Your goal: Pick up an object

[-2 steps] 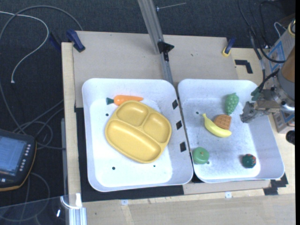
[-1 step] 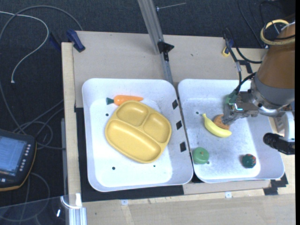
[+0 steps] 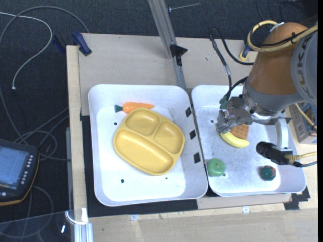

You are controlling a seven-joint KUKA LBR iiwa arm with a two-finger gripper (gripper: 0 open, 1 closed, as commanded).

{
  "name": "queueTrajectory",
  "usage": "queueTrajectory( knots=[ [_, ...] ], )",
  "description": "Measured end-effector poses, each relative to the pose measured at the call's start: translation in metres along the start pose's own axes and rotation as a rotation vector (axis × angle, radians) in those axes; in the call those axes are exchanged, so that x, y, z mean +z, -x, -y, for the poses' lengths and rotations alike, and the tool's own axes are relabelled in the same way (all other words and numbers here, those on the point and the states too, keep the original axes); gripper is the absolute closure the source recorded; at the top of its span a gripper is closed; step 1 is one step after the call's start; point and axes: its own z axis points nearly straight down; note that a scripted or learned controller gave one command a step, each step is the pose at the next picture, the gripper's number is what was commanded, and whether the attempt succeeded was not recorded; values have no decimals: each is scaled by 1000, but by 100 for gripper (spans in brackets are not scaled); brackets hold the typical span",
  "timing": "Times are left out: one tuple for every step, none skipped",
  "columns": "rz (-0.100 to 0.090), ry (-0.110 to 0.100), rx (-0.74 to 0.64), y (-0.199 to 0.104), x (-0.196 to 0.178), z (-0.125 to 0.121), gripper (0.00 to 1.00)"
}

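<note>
over the right bin point(image 3: 212, 101) my tool point(image 3: 227, 121) hangs just above the banana point(image 3: 235, 139) and waffle point(image 3: 241, 130); i cannot tell its state.

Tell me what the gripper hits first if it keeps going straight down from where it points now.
Most likely the banana: the gripper points down just above its upper-left end in the right bin, with the waffle piece beside it. Height is hard to judge from this slanted view.

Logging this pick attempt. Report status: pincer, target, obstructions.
Pincer low in right bin, over banana and waffle piece; nothing seen gripped. Green apple and small red-green fruit lie apart.
</note>
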Motion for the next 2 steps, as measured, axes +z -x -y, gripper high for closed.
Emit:
queueTrajectory(
  knots=[
    [1, -1, 0, -55, 8, 1, 100],
    [1, 5, 0, -109, -6, -4, 100]
  ],
)
